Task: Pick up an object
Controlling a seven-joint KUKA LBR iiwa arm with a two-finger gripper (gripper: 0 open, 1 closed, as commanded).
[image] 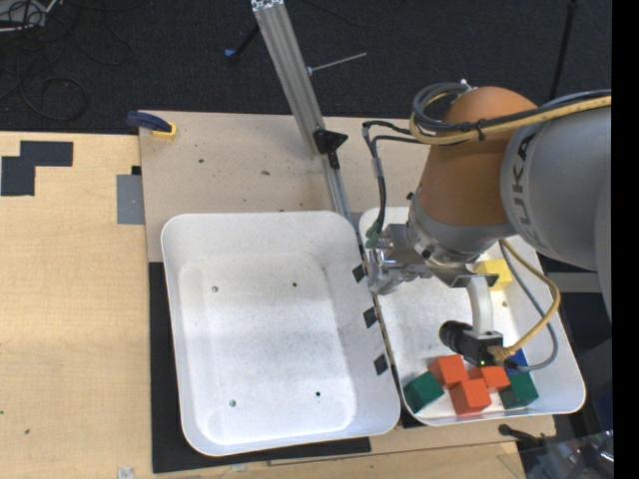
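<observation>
Several small blocks lie in the near end of the right bin (559, 399): an orange block (451, 369), a second orange one (471, 396), a green block (423, 391), another green one (520, 390) and a blue piece (519, 372). A yellow block (495, 272) peeks out from under the arm further back. My gripper (385, 265) hangs over the bin's left wall, up and left of the block pile, with no block seen at it. The orange-banded wrist (469, 168) hides the bin's far half.
The left bin (200, 233) sits beside the right one, their walls meeting under the gripper. A slanted aluminium rail (295, 78) rises behind the bins. A blue-and-yellow clamp (152, 123) lies at the bench's far left corner.
</observation>
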